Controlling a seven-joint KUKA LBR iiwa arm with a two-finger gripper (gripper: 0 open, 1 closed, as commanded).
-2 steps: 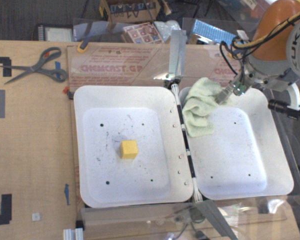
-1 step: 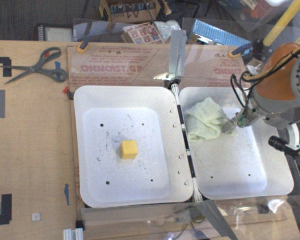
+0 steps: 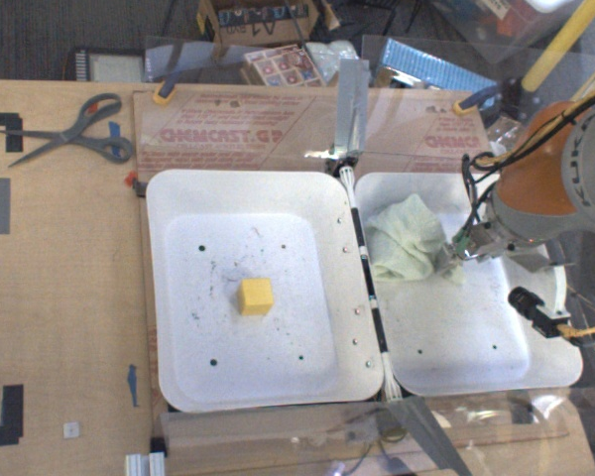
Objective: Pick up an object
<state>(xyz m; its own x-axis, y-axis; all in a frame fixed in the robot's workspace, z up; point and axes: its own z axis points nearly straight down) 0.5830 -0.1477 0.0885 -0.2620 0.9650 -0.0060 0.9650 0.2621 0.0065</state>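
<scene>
A small yellow block [image 3: 257, 297] lies near the middle of the left bin [image 3: 178, 206]. A crumpled pale green cloth [image 3: 405, 238] lies in the upper left part of the right bin [image 3: 456, 365]. My gripper [image 3: 452, 257] is down in the right bin at the cloth's right edge, touching or just beside it. The grey arm with its orange band comes in from the right above it. The fingertips are too small and too mixed with the cloth to make out.
A pair of scissors [image 3: 74, 137] lies on the wooden bench at the upper left. A clear cardboard-backed sheet [image 3: 238, 137] stands behind the bins. Clutter, boxes and cables sit beyond the bench's far edge.
</scene>
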